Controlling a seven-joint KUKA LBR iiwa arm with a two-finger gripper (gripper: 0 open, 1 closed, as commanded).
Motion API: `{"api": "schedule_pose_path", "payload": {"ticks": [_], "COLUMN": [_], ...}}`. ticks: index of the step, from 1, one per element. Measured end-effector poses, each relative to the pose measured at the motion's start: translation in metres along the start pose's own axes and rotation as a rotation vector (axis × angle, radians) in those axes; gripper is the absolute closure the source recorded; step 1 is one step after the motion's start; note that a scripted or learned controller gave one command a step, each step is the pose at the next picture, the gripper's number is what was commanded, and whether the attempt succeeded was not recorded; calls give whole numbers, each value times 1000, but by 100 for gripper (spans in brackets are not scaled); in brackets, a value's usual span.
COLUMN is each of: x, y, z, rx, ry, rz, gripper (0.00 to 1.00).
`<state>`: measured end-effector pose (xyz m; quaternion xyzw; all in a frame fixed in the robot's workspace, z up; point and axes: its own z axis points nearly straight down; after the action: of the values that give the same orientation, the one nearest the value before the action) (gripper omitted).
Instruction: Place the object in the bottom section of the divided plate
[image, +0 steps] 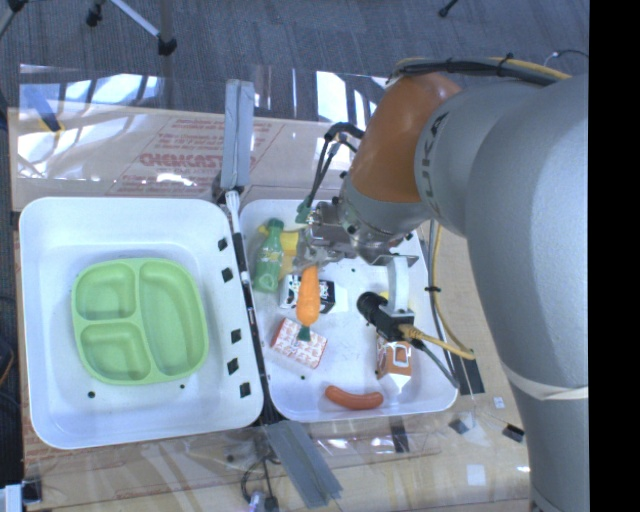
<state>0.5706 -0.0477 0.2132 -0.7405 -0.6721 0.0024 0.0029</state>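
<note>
The gripper (312, 255) hangs over the right bin (425, 395) near its far-left corner; its fingers pinch the upright carrot (308, 296), above the bin floor; the divided plate (140, 320) lies in the left bin (40, 420)

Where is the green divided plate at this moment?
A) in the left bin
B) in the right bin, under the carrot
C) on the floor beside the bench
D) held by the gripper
A: the green plate lies flat in the left bin, while the carrot is over the right bin.
</note>
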Motion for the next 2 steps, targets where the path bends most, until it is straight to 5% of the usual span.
{"api": "schedule_pose_path", "payload": {"ticks": [1,2], "x": [81,81], "y": [29,29], "z": [20,20], "rx": [-4,-5], "ry": [-1,-1], "rz": [-60,-60], "gripper": [100,0]}}
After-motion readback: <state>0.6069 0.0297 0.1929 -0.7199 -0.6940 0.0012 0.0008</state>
